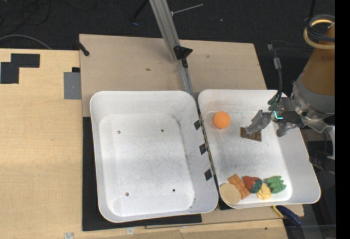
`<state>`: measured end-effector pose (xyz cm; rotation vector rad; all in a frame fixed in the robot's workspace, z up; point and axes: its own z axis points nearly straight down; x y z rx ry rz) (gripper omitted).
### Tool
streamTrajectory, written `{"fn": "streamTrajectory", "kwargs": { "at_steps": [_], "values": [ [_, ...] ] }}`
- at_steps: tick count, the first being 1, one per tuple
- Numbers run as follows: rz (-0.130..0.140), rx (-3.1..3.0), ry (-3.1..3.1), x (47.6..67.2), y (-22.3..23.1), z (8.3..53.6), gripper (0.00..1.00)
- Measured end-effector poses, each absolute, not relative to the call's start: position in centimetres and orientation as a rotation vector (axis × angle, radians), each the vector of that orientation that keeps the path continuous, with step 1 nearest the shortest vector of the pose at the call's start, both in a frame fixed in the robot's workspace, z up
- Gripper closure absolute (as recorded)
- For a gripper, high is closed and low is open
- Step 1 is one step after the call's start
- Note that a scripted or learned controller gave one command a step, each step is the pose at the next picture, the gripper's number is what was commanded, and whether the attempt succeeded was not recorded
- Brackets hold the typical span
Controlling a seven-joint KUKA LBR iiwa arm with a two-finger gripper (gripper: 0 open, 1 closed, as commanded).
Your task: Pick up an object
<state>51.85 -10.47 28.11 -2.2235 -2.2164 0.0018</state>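
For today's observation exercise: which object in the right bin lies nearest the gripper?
The small brown block, right at the gripper. The orange ball sits farther left; the toy pile lies at the bin's near edge.

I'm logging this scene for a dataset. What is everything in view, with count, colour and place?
bins: 2, white, side by side on the bench; left bin, right bin
ball: 1, orange, right bin, near its far left corner
block: 1, brown, right bin, right of the ball, at the fingertips
toy pile: 1 cluster, tan, orange, red, yellow and green, right bin's near edge
rail: 1, silver, slanting behind the bins
gripper: 1, grey, low over the right bin, by the block
arm: 1, grey with orange band, entering from the right
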Motion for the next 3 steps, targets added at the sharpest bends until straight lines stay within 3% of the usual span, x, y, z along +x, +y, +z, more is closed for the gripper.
{"fn": "streamTrajectory", "kwargs": {
  "at_steps": [1,3],
  "values": [
    [0.007,-2.216,-2.217,50.8,-10.4,23.0,0.0],
    [0.008,-2.216,-2.215,51.0,-10.0,12.3,0.0]
  ]
}}
